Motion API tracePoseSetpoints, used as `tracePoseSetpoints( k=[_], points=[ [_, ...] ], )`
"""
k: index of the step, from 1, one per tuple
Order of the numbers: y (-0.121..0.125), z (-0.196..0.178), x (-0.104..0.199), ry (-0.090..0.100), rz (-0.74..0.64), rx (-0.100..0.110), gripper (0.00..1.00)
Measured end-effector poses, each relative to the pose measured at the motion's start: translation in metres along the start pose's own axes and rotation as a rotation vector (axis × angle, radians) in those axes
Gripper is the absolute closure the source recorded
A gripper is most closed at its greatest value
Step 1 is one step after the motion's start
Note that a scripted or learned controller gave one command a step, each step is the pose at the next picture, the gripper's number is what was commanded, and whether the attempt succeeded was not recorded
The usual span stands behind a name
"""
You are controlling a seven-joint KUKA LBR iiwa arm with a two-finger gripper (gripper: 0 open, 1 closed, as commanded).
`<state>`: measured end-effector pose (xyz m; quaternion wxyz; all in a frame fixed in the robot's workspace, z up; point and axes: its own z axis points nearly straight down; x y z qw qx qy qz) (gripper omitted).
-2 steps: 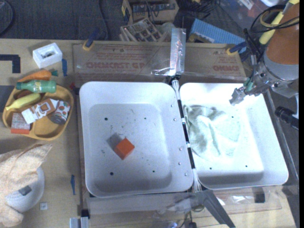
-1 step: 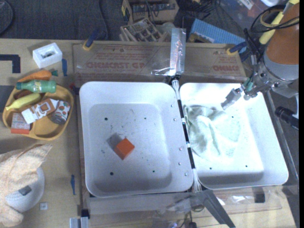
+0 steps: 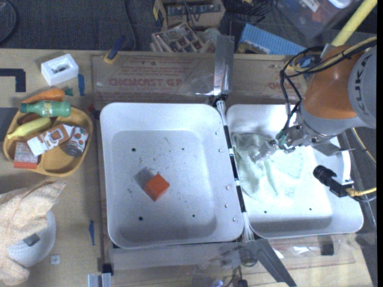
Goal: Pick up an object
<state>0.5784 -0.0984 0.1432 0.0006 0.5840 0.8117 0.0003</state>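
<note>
Grasp attempt under way in right bin [image 3: 311,220]: tool [image 3: 276,143] down on pale crumpled cloth [image 3: 256,160], opening and hold impossible to tell; next, confirm grip, then lift straight up.

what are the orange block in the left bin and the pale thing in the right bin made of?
Orange block: looks rigid, foam or plastic, matte; flat faces, sharp edges, no glare. Can't tell which.
Pale thing: looks like a thin cloth or plastic sheet, soft; it lies crumpled with folds, slightly see-through against the right bin.
</note>
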Motion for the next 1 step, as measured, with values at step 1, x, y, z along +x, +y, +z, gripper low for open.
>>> tracePoseSetpoints(
  k=[1],
  points=[
    [0.0388,0.0342,-0.025,-0.002,0.002,-0.002,0.0]
  ],
)
